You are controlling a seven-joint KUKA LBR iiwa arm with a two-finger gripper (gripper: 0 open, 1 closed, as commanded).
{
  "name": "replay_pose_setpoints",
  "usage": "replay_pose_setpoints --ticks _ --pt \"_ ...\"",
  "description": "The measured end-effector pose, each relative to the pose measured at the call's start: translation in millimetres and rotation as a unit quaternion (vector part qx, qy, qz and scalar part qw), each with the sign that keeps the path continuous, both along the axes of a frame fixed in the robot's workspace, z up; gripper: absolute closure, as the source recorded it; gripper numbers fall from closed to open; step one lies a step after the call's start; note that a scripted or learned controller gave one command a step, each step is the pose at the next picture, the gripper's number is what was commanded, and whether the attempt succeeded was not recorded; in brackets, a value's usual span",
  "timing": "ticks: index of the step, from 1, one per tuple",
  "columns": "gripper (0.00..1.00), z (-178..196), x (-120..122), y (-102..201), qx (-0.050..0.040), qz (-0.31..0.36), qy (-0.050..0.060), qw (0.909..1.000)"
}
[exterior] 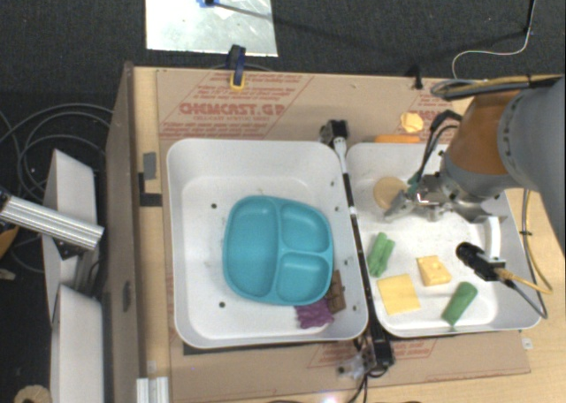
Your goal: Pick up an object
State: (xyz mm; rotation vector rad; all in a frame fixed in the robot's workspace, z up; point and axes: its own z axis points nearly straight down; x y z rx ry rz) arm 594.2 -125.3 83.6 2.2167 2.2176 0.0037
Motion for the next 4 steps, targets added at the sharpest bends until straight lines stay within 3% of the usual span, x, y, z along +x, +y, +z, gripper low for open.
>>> replay_pose_setpoints --ticks 1,3,4 --pt "0.00 3 63 -20 -0.0001 0.003 -0.002 1.0000" --pt "0.00 1 39 -26 0.0007 0.001 0.002 1.0000" --pt "1.00 13 41 -26 0.0004 0.002 0.000 1.0000"
